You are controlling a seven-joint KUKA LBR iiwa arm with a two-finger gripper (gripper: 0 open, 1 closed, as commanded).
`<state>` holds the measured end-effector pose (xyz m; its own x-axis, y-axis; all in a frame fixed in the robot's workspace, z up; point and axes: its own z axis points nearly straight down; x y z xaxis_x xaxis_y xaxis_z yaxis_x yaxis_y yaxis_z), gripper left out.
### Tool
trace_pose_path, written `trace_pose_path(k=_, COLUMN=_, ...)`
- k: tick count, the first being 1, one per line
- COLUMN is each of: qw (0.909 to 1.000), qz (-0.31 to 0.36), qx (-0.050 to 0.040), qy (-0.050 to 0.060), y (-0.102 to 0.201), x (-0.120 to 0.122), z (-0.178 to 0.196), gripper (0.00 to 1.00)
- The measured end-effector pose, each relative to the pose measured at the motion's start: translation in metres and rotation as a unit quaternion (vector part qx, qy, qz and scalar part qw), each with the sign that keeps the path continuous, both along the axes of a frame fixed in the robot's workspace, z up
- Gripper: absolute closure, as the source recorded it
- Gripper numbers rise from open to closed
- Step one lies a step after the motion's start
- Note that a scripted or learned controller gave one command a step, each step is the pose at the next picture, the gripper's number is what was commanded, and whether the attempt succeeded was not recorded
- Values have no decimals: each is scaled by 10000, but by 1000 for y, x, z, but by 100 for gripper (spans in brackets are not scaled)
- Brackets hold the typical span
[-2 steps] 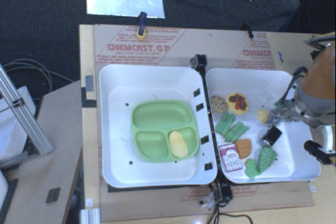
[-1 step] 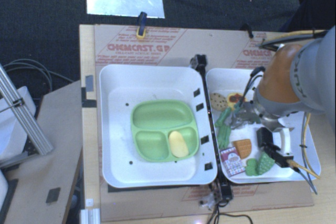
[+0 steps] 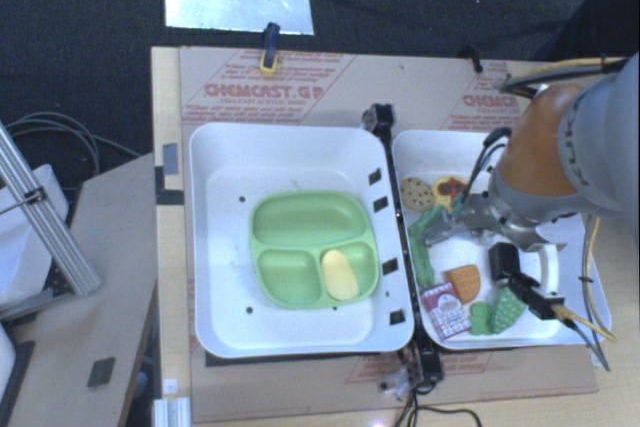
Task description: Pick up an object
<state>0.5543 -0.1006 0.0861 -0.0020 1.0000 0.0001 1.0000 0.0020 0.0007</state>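
My gripper (image 3: 436, 231) hangs low over the left part of the right bin (image 3: 440, 143), reaching in from the right under the arm's orange band (image 3: 532, 155). It sits right at a green pea pod (image 3: 420, 253) that lies along the bin's left wall. Around it lie a chocolate-chip cookie (image 3: 416, 190), a red and yellow pizza piece (image 3: 449, 187), an orange toast piece (image 3: 463, 282), a red and white packet (image 3: 443, 307) and a green ridged toy (image 3: 498, 313). The arm hides the bin's right half.
The left bin (image 3: 230, 155) holds a green divided plate (image 3: 300, 220) with a yellow toy (image 3: 340, 275) in its lower right compartment. Black clips (image 3: 381, 118) join the bins along the middle wall. A cable (image 3: 590, 300) trails at the right.
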Motion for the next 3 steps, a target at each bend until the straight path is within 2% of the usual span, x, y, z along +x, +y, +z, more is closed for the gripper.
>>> trace_pose_path(k=1, qw=10000, qz=11, qx=-25, qy=-52, y=-48, x=85, z=6, gripper=0)
trace_pose_path(k=2, qw=10000, qz=-8, qx=-24, qy=-44, y=-102, x=116, z=66, gripper=0)
trace_pose_path(k=3, qw=10000, qz=43, qx=1, qy=-57, y=-38, x=117, z=151, gripper=0)
